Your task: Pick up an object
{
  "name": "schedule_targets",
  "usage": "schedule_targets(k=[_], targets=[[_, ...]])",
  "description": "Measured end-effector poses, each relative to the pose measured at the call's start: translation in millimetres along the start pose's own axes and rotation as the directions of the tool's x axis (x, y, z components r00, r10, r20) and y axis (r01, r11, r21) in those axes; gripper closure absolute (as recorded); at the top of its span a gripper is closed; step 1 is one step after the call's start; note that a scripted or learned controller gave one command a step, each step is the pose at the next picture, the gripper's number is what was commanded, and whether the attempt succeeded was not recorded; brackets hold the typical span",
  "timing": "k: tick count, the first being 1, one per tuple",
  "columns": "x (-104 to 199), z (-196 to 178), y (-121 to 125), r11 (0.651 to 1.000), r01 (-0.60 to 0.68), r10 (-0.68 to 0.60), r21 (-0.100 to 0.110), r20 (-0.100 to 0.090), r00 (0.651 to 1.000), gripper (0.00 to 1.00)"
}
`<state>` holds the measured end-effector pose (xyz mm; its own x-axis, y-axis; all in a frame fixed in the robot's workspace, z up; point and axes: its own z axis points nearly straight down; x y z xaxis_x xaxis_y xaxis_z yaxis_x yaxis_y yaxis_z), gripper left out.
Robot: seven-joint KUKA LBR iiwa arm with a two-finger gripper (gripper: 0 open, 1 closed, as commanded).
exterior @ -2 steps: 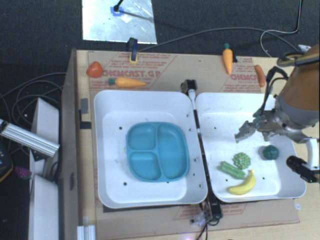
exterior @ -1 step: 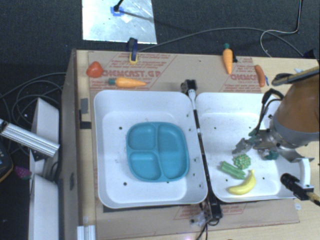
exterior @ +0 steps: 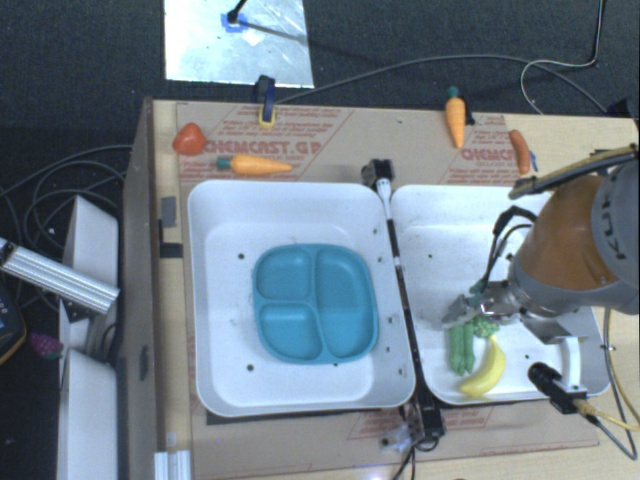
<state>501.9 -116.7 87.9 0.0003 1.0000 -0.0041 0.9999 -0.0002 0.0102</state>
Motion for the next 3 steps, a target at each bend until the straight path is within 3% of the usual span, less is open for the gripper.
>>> schedule_targets(k=[1,2,3], targets=[[-24,-88,119,1.0,0.004,-0.004,0.004,-0.002,1.0,0.0],[-18,-81,23,1.0,0.001,-0.001,0.01,-0.004,1.0,0.0],[-10,4,-2,1.0,0.002,-0.002,0.009,-0.004,1.0,0.0]])
